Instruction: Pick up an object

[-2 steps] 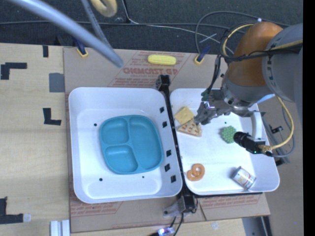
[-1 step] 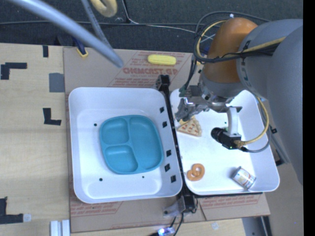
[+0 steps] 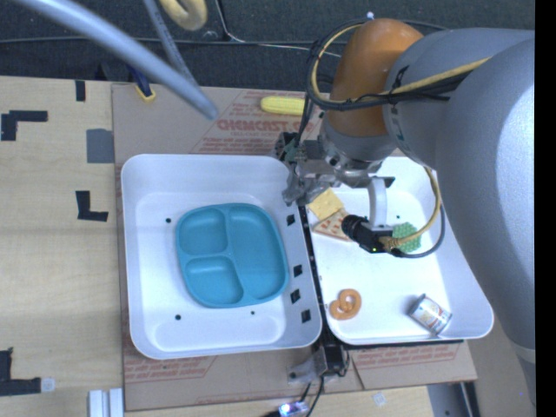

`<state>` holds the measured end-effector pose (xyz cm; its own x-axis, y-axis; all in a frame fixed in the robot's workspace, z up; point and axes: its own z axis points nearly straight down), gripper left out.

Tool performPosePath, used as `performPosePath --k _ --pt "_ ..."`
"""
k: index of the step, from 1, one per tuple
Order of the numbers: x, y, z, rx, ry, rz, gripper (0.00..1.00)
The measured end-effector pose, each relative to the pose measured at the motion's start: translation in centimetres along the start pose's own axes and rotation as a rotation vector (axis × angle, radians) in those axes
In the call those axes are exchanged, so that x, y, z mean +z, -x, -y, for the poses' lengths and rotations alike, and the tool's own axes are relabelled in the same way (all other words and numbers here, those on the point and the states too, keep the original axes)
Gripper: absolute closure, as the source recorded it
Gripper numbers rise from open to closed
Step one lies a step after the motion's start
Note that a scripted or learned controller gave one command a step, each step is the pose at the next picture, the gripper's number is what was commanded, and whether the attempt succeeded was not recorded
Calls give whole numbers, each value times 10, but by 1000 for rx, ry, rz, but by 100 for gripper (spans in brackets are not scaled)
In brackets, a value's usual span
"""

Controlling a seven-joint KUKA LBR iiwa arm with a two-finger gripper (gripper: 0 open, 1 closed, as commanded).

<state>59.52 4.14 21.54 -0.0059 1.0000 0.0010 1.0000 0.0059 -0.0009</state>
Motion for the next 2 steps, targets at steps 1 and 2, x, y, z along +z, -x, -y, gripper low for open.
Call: performPosePath --k 1,2 --pt "-15 -50 -6 -1 1 -1 100" --pt "-14 -47 -5 4 -1 2 0"
